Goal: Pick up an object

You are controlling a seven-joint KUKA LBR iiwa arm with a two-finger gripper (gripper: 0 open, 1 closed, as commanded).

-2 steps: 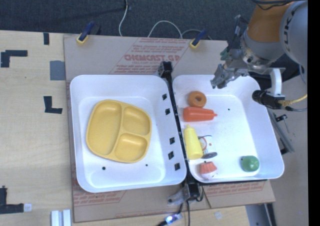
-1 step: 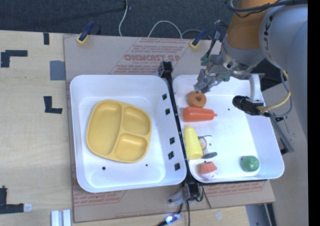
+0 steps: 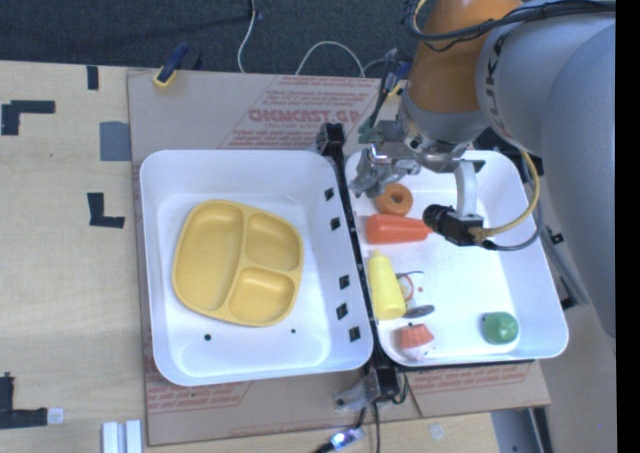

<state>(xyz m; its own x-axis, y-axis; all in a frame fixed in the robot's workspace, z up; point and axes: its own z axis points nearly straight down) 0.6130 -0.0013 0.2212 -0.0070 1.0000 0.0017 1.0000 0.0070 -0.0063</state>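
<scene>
Fingers [image 3: 375,169] hang at upper centre-right of the frame, over the right bin [image 3: 520,341]; spread or pressed together, cannot tell. Orange ring [image 3: 397,199] lies just below-right; orange carrot-like piece [image 3: 397,230] below that, long axis left-right.

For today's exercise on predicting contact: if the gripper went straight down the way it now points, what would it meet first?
Probably the orange ring. The gripper hangs over the far corner of the right bin, just beside the ring. Depth is unclear from this slanted view, so it might instead reach bare bin floor next to it.
</scene>
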